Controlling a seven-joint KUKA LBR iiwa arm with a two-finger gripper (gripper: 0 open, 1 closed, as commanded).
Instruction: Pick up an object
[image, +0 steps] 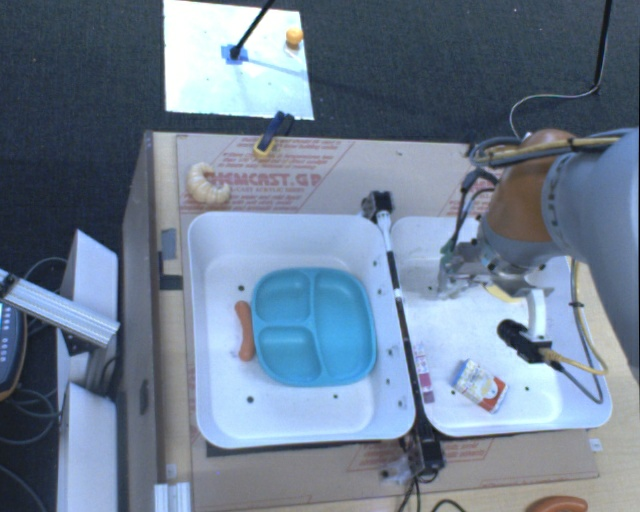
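Note:
A small packet (477, 385) with blue, white and orange print lies in the front part of the right bin (440, 405). The gripper (447, 283) hangs low over the back of that bin, well behind the packet and apart from it. The grey arm with its orange band reaches in from the right. In the left bin (215, 330) a blue divided plate (313, 325) lies flat, with an orange sausage (244, 331) beside its left edge.
A thin pink strip (424, 368) lies at the right bin's left wall. A black divider bar (396, 290) runs between the bins. A black cable plug (521, 340) hangs over the right bin. On the cardboard behind sit a pale grub-shaped toy (207, 184) and a yellow-black tool (272, 135).

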